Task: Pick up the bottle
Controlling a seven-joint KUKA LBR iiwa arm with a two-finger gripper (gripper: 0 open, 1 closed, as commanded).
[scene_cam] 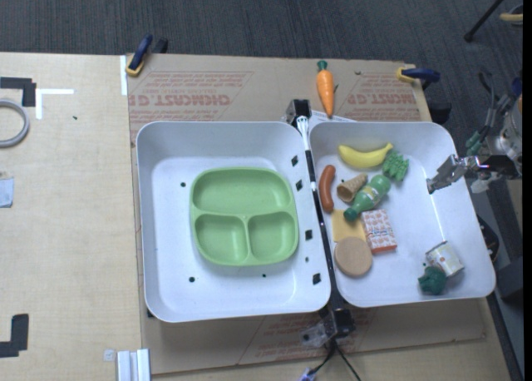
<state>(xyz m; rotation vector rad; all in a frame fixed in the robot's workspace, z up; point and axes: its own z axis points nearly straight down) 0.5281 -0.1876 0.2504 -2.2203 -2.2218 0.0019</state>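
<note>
Bottle (pixel 368 196) is green, lying on its side in the right bin (pixel 465 213), left-centre of that bin; long axis runs diagonally, one end toward the upper right near the green broccoli-like piece (pixel 395 165), other end lower left near the yellow slice under it; touching or just beside the cone (pixel 352 185) on its upper-left side; banana (pixel 364 155) above it, sausage (pixel 327 187) to its left, red-and-white box (pixel 380 231) just below, tan round cookie (pixel 353 257) further below. Gripper (pixel 445 173) sits at the right bin's right rim, reaching in from the right; nothing seen between its fingers; whether they are spread or shut, cannot tell at this size. Bottle lies to the gripper's left and slightly lower in view, apart from it, bare bin floor between. Judgement: approach not yet made; next move needs travel leftward over the bin, then grip across the short axis; crowding from cone and box is the risk. Left bin (pixel 158 230) holds a green divided plate (pixel 245 217); carrot (pixel 324 88) lies on the bench beyond the bins.
</note>
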